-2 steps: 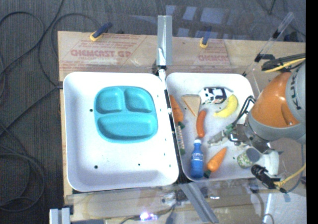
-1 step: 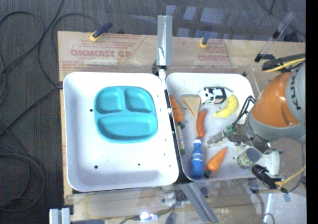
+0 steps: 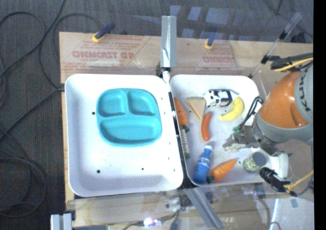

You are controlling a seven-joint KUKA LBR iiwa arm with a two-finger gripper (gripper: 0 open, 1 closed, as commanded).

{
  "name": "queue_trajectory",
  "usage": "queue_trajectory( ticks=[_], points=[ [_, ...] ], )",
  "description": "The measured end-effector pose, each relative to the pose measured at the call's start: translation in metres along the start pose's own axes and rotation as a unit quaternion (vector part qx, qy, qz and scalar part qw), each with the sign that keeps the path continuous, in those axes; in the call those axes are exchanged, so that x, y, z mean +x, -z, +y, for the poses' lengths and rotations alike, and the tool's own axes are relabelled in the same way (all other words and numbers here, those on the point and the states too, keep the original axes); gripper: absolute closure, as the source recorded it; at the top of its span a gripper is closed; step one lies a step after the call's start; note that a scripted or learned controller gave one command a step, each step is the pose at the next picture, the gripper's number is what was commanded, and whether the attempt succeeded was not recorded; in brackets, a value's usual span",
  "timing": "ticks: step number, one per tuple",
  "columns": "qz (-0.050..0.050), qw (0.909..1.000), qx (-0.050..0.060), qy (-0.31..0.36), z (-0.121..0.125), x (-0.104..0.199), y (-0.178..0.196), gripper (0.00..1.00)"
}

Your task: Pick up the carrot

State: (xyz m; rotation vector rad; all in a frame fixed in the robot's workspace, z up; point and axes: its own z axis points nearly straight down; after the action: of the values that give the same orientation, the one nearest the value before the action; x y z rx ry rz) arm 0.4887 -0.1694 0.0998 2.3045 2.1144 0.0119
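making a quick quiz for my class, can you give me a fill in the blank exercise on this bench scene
1. The blue divided tray lies in the ____ bin as seen by the camera.
2. The blue bottle lies right beside the ____ near the right bin's front edge.
3. The banana is coloured ____.
4. The claw hovers over the ____ bin.

Missing words: left; carrot; yellow; right
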Motion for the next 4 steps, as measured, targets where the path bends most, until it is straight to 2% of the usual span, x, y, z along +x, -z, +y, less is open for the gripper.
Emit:
queue_trajectory(
  ticks=[1,2,3,4],
  points=[
    [0.000,1.0000,0.000,0.000,0.000,0.000,0.000,0.00],
    [0.001,0.9972,0.003,0.074,-0.002,-0.005,-0.010,0.00],
    [0.000,0.9858,0.002,0.168,-0.001,-0.010,-0.010,0.00],
    [0.003,0.9889,0.008,0.148,-0.002,-0.022,0.016,0.00]
  ],
)
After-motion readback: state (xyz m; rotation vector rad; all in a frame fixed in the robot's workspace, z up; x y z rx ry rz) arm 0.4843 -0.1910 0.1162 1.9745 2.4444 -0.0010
